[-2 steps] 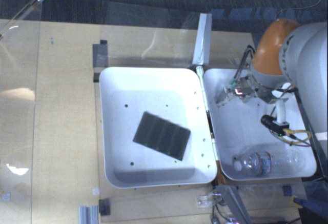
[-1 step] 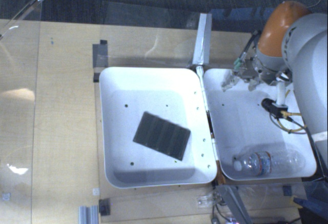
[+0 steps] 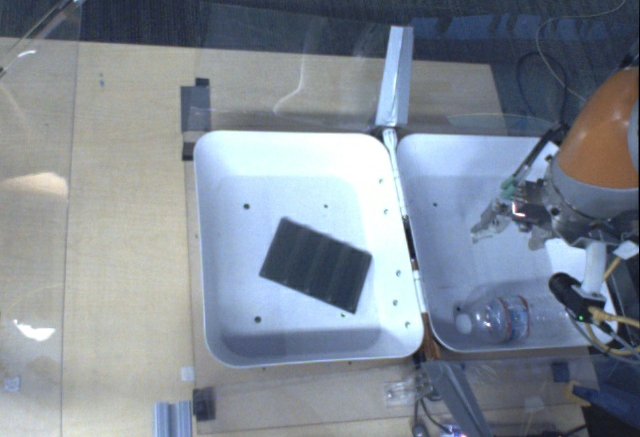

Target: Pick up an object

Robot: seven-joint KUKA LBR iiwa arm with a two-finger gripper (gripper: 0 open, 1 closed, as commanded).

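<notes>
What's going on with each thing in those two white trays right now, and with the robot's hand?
Dark ridged pad: lying flat in the left bin, turned at an angle.
Clear plastic bottle: on its side in the right bin, near the front wall.
Gripper: over the right bin, apart from the bottle, holding nothing visible.

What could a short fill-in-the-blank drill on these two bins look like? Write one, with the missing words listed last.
1. The dark ridged rectangular pad lies in the ____ bin.
2. The clear plastic bottle lies on its ____.
3. The bottle rests near the right bin's ____ edge.
4. The gripper hovers over the ____ bin.

Missing words: left; side; near; right
</notes>
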